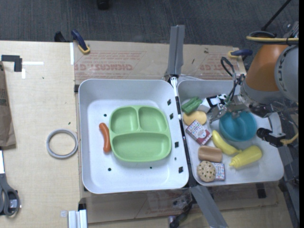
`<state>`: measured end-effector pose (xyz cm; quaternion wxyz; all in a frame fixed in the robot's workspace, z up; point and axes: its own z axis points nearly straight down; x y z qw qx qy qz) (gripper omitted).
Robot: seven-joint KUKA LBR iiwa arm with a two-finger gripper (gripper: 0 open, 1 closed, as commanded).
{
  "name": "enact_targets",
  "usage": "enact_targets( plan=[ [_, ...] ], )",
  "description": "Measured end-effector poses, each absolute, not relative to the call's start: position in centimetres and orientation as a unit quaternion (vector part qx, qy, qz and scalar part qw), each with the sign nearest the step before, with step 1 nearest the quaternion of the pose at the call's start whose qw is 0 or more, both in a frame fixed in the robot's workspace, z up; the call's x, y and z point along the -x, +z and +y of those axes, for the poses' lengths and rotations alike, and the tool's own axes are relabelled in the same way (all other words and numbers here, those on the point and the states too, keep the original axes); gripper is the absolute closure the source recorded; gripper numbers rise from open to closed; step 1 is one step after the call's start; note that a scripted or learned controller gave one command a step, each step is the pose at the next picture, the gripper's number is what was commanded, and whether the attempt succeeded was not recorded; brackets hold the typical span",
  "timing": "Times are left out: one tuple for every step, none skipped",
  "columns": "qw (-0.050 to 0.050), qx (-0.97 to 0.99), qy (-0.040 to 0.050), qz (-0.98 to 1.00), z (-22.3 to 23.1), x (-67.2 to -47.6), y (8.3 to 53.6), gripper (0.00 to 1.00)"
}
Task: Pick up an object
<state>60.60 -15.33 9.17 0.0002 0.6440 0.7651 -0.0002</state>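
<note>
My gripper [222, 111] hangs low in the right bin [270, 172], near its back, at the left rim of a blue bowl [239, 127]. Just left of it lie a green vegetable [191, 104] and a pale yellow piece [196, 117]. In front of it are a red-and-white box [199, 133], a banana [224, 143], a brown bun [210, 154], a cookie [206, 171] and a yellow mustard bottle [246, 156]. The arm's body hides the gripper's tips, and nothing shows held in it.
The left bin [90, 141] holds a green divided plate [140, 133] and an orange sausage [105, 137] beside it. On the bench to the left lie a grey tape ring [62, 143] and scissors [8, 201]. A metal divider post [175, 51] stands between the bins.
</note>
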Motion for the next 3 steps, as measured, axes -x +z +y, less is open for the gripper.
enact_targets(
  plan=[
    [-0.005,-0.65,-0.0053,0.76,-14.7,-65.5,8.9,0.0],
    [-0.009,-0.648,-0.0065,0.761,-14.6,-65.5,10.0,1.0],
    [0.0,-0.727,-0.0011,0.686,-10.4,-65.9,19.9,1.0]
  ],
)
